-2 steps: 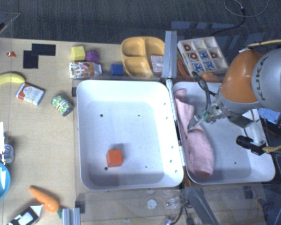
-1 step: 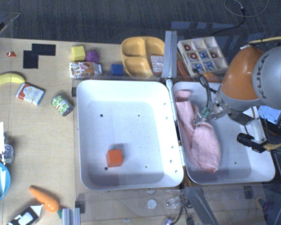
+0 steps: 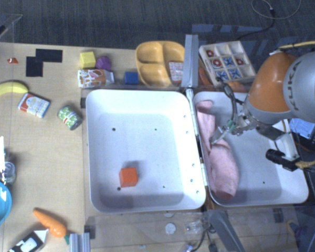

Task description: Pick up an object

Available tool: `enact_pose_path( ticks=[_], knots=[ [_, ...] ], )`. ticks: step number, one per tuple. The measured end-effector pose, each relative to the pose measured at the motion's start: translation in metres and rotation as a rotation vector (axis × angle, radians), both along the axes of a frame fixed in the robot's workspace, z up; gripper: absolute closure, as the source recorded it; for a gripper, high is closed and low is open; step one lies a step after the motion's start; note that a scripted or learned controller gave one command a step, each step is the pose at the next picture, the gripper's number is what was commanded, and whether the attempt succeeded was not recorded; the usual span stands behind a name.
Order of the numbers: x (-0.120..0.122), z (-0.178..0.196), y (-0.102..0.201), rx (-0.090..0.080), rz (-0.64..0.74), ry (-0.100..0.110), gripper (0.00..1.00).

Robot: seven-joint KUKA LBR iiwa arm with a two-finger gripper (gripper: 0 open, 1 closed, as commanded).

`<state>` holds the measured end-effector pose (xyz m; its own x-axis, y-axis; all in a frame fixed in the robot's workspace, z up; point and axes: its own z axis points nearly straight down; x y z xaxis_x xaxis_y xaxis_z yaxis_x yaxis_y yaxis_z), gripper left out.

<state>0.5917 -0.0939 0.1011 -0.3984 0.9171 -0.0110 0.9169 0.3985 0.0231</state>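
- Down at the fingertips of the two-finger gripper (image 3: 219,137), a soft pink folded cloth (image 3: 218,159) lies along the near wall of the right white bin (image 3: 283,185), running from just above the gripper to well below it.
- From where I stand, the thin dark fingers reach the cloth's middle, touching or nearly so; I cannot tell how far apart they are, nor whether any fabric sits between them, so I would not call it held.
- Behind the gripper, the grey arm with the orange band (image 3: 275,91) leans in over the same bin.
- Across the divider, well away from the gripper on its far side, a small orange cube (image 3: 128,177) sits alone on the floor of the left white bin (image 3: 147,109).
- My guess on handling: the cloth looks light and limp, so it will sag and drape once raised and may slip if only a thin layer is pinched. A thick fold or bunched ridge near its middle seems the best place to bite.
- The cube looks stiff and light by comparison; its flat opposite faces would suit the fingers, though it is well apart from them now.
- Beyond the bins, a yellow divided plastic tray (image 3: 158,62) rests on the wooden bench (image 3: 37,161).
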Motion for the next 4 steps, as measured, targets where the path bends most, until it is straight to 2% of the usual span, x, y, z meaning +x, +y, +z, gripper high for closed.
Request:
enact_pose_path(
  ticks=[1, 2, 3, 4],
  knots=[
    [-0.043, -0.010, -0.012, -0.001, 0.014, 0.003, 0.00],
    [0.002, -0.011, -0.001, 0.005, -0.243, 0.010, 0.00],
    [0.080, -0.012, -0.005, 0.004, -0.197, 0.021, 0.00],
    [0.028, -0.011, -0.005, -0.001, 0.024, 0.008, 0.00]
  ],
)
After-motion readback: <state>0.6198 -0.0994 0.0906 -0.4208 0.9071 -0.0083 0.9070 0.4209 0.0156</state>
